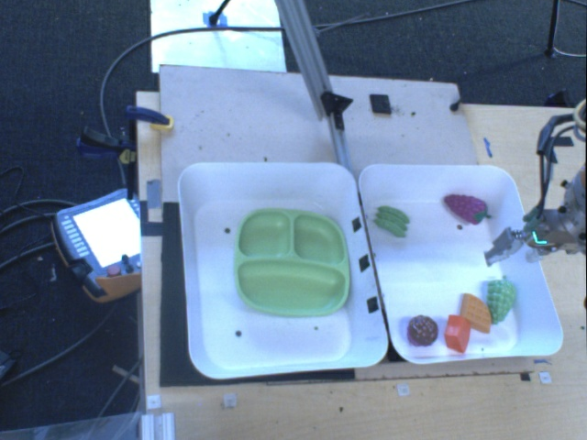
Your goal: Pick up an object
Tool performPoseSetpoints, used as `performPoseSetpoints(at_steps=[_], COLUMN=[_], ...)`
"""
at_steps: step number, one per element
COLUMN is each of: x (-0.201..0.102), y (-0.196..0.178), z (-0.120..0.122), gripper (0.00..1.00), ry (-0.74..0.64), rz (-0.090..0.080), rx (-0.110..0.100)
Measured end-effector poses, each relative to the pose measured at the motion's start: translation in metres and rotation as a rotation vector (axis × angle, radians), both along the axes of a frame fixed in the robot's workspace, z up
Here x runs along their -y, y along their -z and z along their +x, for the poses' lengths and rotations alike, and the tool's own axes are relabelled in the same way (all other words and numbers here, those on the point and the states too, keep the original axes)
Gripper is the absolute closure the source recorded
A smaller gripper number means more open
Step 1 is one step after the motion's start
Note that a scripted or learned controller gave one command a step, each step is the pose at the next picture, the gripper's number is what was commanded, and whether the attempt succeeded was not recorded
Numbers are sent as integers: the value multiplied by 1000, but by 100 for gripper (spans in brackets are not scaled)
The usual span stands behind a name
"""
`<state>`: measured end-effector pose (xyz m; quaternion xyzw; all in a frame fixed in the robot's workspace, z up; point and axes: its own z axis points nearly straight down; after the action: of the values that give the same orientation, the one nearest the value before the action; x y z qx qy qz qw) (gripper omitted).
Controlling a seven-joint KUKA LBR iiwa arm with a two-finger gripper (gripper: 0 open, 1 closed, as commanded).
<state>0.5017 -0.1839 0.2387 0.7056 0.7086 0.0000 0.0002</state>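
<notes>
Table (275, 108): pale board seen from above at a slant, bearing two shallow white bins side by side.
Left bin (206, 246): holding one green plate (293, 262), set near the middle.
Green plate: three sections, two small ones at the far side and one long one at the near side.
Right bin (431, 264): holding six small toy foods.
Far part of right bin: green pea pods (392, 219) toward the left wall, purple grapes (467, 208) toward the right, well apart.
Near part of right bin: brown round piece (422, 330), red block (457, 334), orange wedge (475, 313) and green grapes (501, 299), clustered in a rising row from left to right, each just beside the next.
Tool (507, 244): at the right bin's right side, above the green grapes and below the purple grapes; whether clenched or released, cannot tell; nothing seen in its grasp.
</notes>
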Motion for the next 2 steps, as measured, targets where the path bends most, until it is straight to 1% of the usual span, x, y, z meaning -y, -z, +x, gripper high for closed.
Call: performPoseSetpoints(at_steps=[1, 2], x=[0, -3], y=[-1, 41], z=[0, -1], gripper=[0, 0], ry=[0, 3], rz=[0, 0], rx=[1, -1])
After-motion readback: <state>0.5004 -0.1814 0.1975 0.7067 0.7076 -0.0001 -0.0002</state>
